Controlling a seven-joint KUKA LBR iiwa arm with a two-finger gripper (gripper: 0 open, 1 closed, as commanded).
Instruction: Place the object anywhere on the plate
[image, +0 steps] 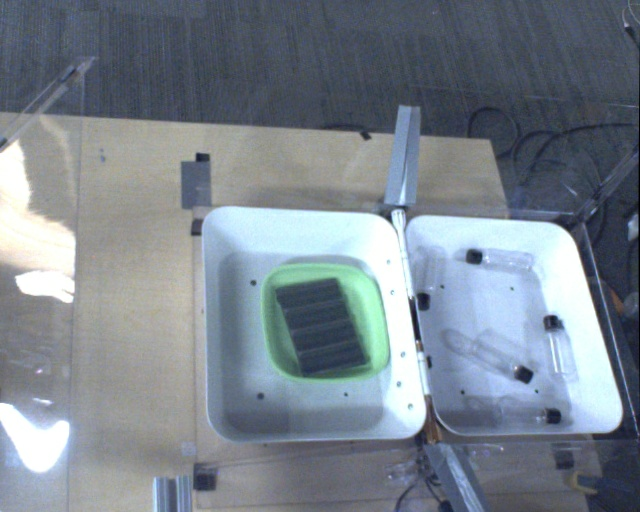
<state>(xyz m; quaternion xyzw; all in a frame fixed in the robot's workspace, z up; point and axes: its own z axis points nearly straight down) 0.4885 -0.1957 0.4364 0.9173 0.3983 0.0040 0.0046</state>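
Right bin (575, 250): 4 clear vials (490, 350) loose; left bin (230, 300): green plate (275, 300) bearing 1 dark ribbed block (320, 325), so placement appears done; gripper's jaw state cannot be told.

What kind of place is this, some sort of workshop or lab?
Probably a robotics test lab. A wooden bench holds two shallow white bins fixed side by side. One has a green plate bearing a dark ridged block; the other holds clear vials. Loose cables trail over the carpet.
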